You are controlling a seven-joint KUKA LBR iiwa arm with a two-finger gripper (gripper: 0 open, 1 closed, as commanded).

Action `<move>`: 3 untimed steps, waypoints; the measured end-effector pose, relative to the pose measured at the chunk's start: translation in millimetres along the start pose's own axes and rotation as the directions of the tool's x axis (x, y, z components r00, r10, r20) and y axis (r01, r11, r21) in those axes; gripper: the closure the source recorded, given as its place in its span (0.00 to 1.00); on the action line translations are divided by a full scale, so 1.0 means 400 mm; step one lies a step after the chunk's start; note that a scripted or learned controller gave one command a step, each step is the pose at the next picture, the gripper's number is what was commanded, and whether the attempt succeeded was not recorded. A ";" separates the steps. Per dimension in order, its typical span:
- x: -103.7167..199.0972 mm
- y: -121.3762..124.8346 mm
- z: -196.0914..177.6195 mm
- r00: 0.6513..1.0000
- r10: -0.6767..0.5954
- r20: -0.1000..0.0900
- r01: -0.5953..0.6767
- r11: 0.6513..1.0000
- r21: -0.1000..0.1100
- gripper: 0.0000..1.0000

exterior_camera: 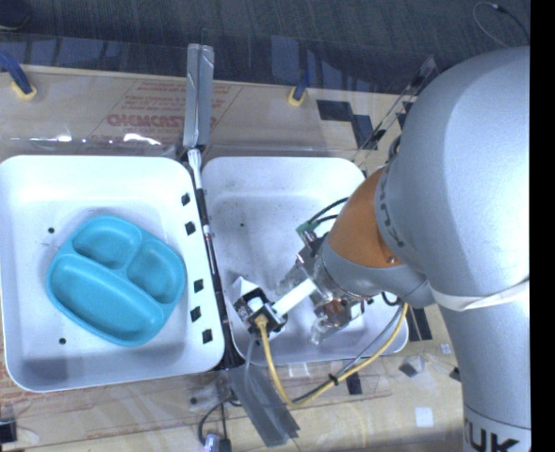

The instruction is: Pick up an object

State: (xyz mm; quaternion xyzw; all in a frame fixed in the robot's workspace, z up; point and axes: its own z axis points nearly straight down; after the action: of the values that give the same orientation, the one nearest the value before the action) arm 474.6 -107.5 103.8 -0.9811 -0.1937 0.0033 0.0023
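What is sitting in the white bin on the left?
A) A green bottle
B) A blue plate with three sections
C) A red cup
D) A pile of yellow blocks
B: a blue divided plate with three compartments lies flat in the left bin, while the arm's gripper is down in the right bin.
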 end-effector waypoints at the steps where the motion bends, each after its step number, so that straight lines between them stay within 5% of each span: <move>1: 0.162 0.029 0.032 0.982 -0.187 -0.002 0.187 0.982 -0.002 0.00; 2: 0.303 0.196 -0.250 0.996 0.092 -0.005 -0.092 0.996 -0.002 0.00; 3: 0.112 0.091 0.033 0.998 0.068 -0.001 -0.068 0.998 0.001 0.00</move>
State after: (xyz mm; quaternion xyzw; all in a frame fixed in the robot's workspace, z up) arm 529.9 -124.2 90.1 -0.9871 -0.1600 0.0032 0.0029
